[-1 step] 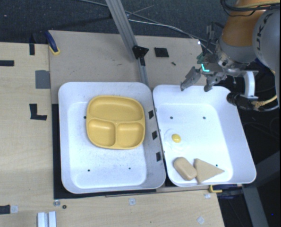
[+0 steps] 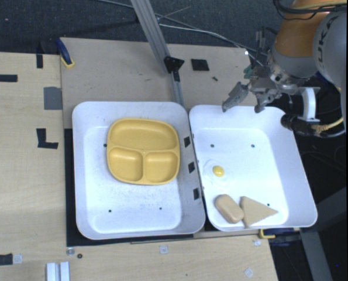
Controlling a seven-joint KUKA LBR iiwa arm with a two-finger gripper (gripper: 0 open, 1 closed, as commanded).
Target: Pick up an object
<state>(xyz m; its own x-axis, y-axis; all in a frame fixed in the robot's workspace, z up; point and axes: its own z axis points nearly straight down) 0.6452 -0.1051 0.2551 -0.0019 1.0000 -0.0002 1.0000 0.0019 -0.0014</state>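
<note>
While hovering above the far rim of the right bin (image 2: 290, 157), gripper (image 2: 244, 104) spread wide, two dark fingers splayed apart, nothing between them. Poised high and off to the back, probably so as to leave the bin floor free to the camera before a descent. Candidates for picking all in that bin: small yellow ball (image 2: 218, 171) near the middle, alone on bare white; tan block (image 2: 228, 208) and tan wedge (image 2: 257, 210) down by the near rim, lying just beside each other, perhaps touching. Ball likely the easiest to close on, being well apart from walls; block and wedge crowded against the near wall and each other, so awkward for fingers to straddle. Yellow tray (image 2: 143, 151) flat in the left bin (image 2: 86, 174), three compartments up, broad and shallow, a poor fit for a narrow pinch.

Hard to make out: fingertips dark against dark background, exact shape blurred. Upper arm (image 2: 308, 22) cut off at the frame's top right corner. Height of gripper over the bin not readable from this slant. Contact between block and wedge undecidable.
</note>
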